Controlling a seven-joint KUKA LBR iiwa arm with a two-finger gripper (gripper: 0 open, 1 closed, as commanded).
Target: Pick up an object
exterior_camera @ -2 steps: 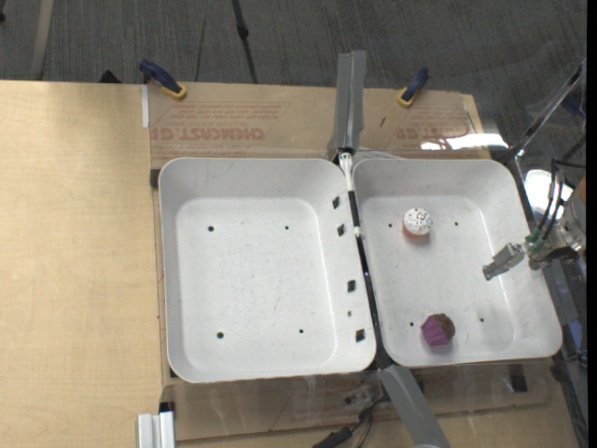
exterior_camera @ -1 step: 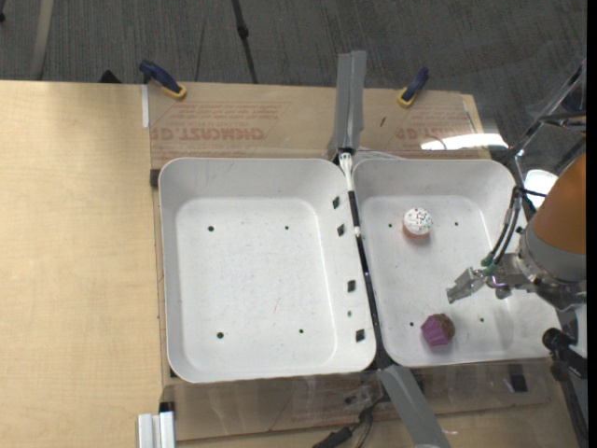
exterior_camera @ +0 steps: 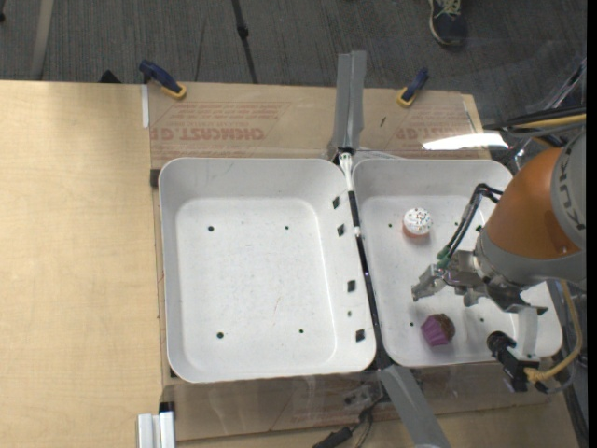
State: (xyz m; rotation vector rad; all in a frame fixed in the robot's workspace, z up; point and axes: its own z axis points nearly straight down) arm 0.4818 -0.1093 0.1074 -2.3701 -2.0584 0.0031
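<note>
Over right bin (exterior_camera: 392,343), end effector (exterior_camera: 431,286) grip unclear, purple object (exterior_camera: 437,329) below, speckled ball (exterior_camera: 417,221) apart.

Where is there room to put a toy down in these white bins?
The left bin has bare floor from wall to wall. The right bin is crowded: a white speckled ball, a purple object and the tool between them.

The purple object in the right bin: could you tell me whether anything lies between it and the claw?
Nothing visible does. The claw sits just above and left of the purple object, with bare bin floor between them. The white speckled ball lies farther back, out of the way.
</note>
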